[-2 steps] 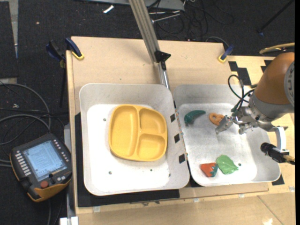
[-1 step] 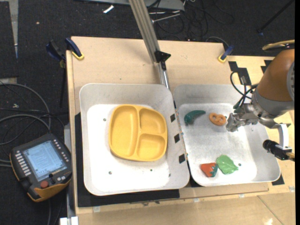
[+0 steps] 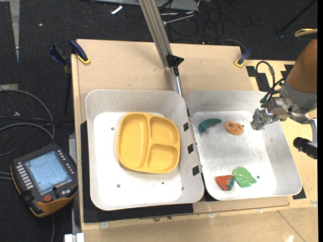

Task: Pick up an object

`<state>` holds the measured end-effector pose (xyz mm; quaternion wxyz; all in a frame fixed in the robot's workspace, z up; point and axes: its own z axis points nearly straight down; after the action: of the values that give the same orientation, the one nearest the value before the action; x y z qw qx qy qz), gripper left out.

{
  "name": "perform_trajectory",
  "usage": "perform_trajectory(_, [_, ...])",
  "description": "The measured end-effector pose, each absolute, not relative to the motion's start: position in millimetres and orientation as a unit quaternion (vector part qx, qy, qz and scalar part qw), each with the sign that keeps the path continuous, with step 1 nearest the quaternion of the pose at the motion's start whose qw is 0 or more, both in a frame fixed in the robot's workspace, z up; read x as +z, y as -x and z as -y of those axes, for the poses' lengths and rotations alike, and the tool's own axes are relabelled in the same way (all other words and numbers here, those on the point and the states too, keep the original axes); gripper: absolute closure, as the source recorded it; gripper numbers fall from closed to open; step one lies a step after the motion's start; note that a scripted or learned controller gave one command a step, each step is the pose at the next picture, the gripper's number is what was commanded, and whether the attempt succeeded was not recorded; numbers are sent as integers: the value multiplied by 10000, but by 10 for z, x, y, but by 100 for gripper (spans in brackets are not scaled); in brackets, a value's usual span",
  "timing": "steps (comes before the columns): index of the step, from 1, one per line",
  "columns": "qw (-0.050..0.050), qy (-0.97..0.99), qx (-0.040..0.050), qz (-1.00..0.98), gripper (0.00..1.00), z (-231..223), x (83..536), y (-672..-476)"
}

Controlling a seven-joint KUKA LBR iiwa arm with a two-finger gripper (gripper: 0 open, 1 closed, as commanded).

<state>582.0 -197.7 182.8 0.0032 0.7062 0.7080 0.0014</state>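
Four small objects in right bin point(image 3: 282, 150): orange pretzel-shaped piece point(image 3: 234, 128) nearest gripper point(image 3: 258, 120), just left of it. Approach step; nothing held. Jaws' state: cannot tell. Next: shift left over pretzel piece, descend, close.

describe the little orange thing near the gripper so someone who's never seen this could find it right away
Look in the right-hand white bin, along its far edge. Just left of the gripper lies a small orange pretzel-shaped piece, apart from the teal piece to its left. It is the bin's one orange item; the red and green pieces sit at the near edge.
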Motion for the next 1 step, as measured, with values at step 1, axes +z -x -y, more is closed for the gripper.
perform_trajectory(1, [38,-7061,16,-7081,100,1979,2365,-5837])
